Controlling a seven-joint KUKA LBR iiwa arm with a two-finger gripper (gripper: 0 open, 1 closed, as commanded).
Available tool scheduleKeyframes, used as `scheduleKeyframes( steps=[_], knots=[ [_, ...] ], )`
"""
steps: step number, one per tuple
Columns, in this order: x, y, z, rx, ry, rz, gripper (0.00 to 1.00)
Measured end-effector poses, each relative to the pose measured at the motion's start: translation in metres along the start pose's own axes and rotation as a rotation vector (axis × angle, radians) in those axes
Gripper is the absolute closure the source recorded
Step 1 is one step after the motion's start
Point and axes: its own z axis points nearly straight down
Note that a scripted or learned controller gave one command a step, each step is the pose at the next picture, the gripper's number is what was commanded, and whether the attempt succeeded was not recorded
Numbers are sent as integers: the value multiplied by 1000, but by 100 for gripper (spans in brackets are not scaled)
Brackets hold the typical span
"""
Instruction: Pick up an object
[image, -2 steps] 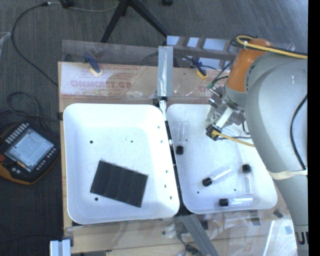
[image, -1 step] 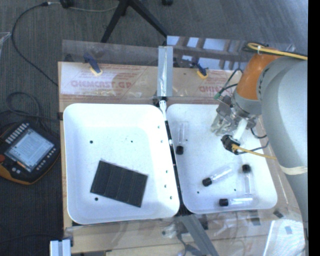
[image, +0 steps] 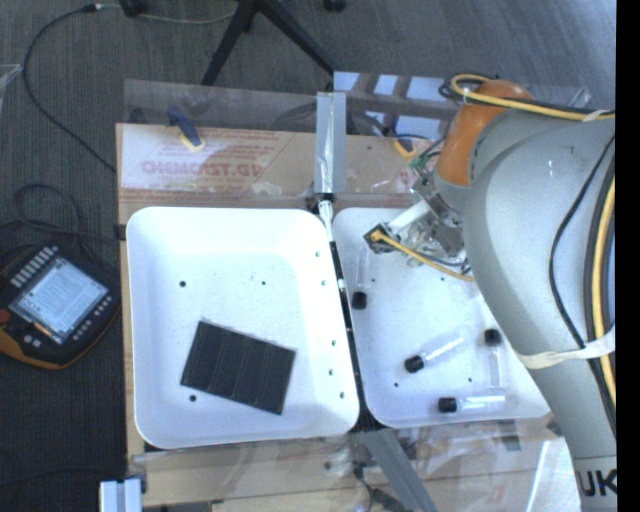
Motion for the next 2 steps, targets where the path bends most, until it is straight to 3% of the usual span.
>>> scheduleKeyframes(
  steps=[1,2],
  knots=[
    [0,0,-9,-2,-4,-2,100],
    [-35,-25,-3,8,-9,-122,100]
  ],
)
